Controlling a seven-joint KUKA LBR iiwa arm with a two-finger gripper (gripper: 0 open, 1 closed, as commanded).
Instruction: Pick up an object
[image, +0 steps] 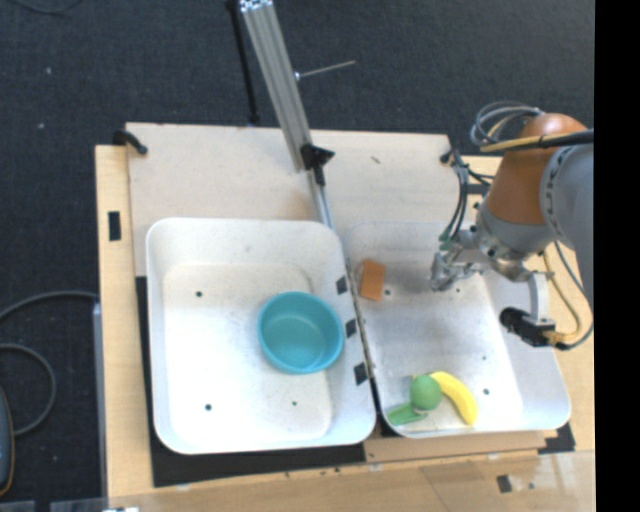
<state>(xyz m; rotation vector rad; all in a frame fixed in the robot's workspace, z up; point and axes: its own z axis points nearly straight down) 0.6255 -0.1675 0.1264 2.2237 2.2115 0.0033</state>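
Observation:
My gripper hangs over the upper middle of the right bin, its tips close together with nothing seen between them. An orange-brown block lies at the right bin's left wall, well to the left of the gripper. Down at the bin's front edge lie a yellow banana and a green pear-like fruit, touching each other. In the left bin, a blue bowl stands upright toward the right side.
A slanted metal pole runs from the top down to the gap between the bins. Cables loop around the arm's wrist at the right. The bench's far edge lies behind the bins.

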